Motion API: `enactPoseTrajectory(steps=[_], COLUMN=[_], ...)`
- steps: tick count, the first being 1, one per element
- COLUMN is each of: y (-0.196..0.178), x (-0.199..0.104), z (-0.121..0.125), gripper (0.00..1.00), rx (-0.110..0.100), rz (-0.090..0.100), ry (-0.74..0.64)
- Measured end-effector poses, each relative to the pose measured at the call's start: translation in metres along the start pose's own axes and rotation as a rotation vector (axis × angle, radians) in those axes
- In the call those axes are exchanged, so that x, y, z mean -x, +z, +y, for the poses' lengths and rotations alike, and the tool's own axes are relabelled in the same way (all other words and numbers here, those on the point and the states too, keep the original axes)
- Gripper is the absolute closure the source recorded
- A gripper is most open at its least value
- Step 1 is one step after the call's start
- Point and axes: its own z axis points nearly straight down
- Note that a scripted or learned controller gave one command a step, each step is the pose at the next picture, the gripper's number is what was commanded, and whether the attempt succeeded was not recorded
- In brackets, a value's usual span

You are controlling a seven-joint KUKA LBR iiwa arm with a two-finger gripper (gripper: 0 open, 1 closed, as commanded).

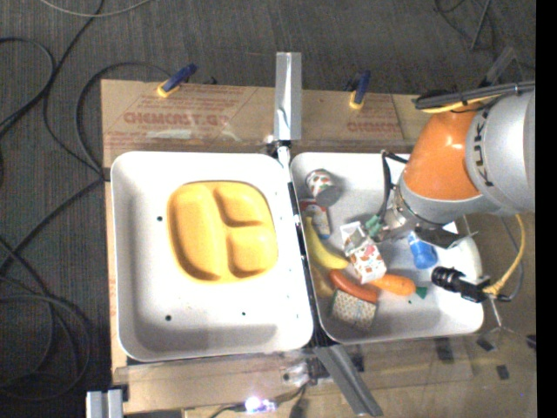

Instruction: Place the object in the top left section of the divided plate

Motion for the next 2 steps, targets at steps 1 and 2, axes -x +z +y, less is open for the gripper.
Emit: enactPoseTrajectory(steps=[1,2], y=[-0.046,-0.058], x=[-0.094,-0.134], z=[0.059,0.112], gripper=[1.0,1.0], rx=[0.009,0.014], rz=[-0.015,-0.013], ry=[0.162,0.191])
